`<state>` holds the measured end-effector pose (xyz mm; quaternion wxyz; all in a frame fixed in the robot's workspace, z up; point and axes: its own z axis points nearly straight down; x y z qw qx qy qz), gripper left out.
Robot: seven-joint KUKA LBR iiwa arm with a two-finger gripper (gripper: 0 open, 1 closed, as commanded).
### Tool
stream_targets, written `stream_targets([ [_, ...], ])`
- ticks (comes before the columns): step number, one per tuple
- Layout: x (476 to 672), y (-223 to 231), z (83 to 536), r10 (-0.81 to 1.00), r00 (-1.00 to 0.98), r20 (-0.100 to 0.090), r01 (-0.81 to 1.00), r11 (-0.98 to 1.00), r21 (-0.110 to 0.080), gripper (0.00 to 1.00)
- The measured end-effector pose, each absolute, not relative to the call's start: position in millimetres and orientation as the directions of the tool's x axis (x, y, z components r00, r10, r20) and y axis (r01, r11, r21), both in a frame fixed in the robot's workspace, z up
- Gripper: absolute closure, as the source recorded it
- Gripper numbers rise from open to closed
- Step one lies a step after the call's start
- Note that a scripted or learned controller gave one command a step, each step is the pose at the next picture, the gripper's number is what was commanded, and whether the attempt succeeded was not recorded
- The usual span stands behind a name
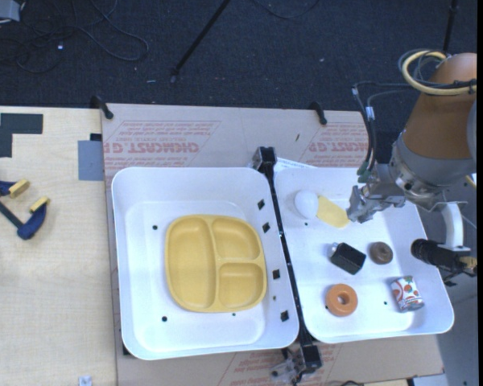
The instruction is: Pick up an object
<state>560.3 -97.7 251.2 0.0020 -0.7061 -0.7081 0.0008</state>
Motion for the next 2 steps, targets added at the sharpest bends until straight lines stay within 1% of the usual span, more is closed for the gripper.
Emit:
stream_targets([
  [1,570.4,-50,234,1.0,-0.002,0.001,1.0,0.002,-0.005,1.0],
  [2,575.7,4,222,1.0,-0.002,0.001,1.0,0.002,-0.005,1.0],
])
